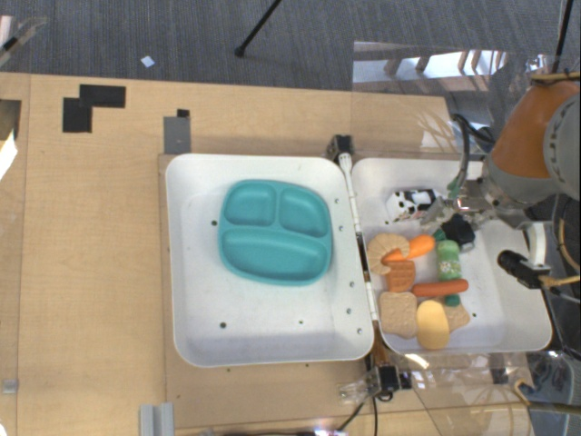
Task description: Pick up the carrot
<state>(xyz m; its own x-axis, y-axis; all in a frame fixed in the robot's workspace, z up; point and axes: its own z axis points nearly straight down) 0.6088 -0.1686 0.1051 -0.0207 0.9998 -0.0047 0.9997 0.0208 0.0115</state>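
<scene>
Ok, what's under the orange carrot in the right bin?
The orange carrot lies tilted, its lower end resting on a tan ridged cracker-like piece and a brown block. Its upper end is over the shallow white bin's floor. Anything directly beneath it is covered.

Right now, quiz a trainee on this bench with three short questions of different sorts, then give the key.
1. True or false: the teal divided plate lies in the left bin.
2. Which lies closest to the carrot? A) the yellow piece B) the green bottle C) the black-and-white cow toy
3. Fill in: the arm's band above the wrist is ____.

Key: 1 true; 2 B; 3 orange.
</scene>
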